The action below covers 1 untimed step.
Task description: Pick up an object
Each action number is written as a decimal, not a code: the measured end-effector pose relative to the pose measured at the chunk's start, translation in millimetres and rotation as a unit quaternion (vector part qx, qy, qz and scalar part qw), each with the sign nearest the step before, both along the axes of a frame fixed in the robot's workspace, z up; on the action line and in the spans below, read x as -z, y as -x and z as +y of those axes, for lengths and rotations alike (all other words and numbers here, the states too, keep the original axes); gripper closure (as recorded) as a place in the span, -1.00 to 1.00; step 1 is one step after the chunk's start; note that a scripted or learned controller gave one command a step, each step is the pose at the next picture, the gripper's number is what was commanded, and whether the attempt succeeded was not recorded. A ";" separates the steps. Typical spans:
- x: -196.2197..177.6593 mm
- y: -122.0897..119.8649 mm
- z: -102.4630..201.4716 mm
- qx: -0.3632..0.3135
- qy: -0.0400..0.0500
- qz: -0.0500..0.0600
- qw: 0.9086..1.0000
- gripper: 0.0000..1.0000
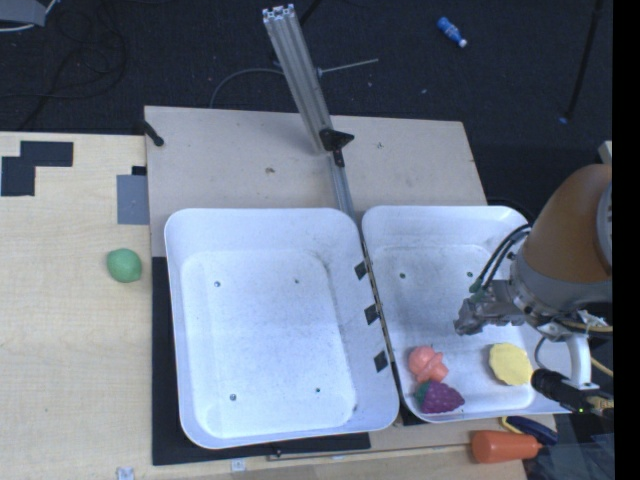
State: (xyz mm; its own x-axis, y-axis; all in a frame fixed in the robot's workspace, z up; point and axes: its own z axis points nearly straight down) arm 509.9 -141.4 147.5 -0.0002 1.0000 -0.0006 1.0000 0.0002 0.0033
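Three small toy fruits are lying in the right bin (440, 233); the yellow one (511, 364), likely light and smooth, is sitting nearest the end effector (478, 318), whose opening I cannot tell.

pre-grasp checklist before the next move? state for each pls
1. Targets in reach: ok. Yellow object, orange-pink object and purple object lie in the right bin.
2. Tool over right bin: ok, above bare floor beside the yellow object.
3. Tool carrying anything: cannot tell.
4. Targets apart: not ok, the orange-pink and purple objects touch; the yellow one lies alone.
5. Wall clearance: not ok, all three sit near the front wall.
6. Strays outside the bins: green ball on the bench, orange object by the front edge.
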 end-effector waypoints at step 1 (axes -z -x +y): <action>-44.8 -3.5 -7.4 0.001 0.000 0.000 1.000 1.00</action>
